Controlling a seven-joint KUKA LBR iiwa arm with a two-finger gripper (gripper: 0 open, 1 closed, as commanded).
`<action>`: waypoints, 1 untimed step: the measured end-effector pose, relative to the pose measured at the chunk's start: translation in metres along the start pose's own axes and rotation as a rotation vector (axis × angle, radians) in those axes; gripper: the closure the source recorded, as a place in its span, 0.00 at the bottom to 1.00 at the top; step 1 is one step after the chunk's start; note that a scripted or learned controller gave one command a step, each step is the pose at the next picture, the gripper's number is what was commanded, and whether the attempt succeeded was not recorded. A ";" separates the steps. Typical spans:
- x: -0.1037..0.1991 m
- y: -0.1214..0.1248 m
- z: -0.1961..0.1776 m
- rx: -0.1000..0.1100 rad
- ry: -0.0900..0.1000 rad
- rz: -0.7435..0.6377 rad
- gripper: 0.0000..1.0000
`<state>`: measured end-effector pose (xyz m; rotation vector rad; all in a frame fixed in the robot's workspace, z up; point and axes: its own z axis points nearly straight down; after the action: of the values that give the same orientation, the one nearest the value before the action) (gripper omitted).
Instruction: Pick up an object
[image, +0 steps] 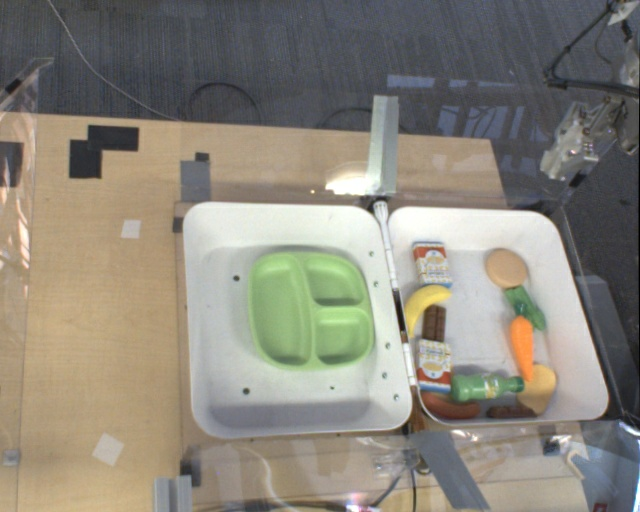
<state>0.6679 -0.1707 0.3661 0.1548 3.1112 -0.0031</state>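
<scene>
Bench (90, 330): bare wood at left edge.
Left bin (215, 250): green divided plate (310, 310) centred, margins open.
Right bin (560, 260): toy food along left wall and front edge.
Gripper (578, 140): beyond far right corner; jaws' state unclear.

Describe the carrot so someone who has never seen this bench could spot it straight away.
Look in the right white bin, the one holding the toy food, next to the bin with the green divided plate. Near its right wall lies the toy carrot, below a round tan disc. It is the only orange tapered piece, with green leaves at its upper end.

Bright, even overhead light, glare spot on bench (347, 183), soft overall focus.
</scene>
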 end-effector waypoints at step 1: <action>-0.002 0.001 -0.014 0.001 -0.012 -0.003 1.00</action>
<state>0.6699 -0.1696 0.3801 0.1492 3.0996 -0.0050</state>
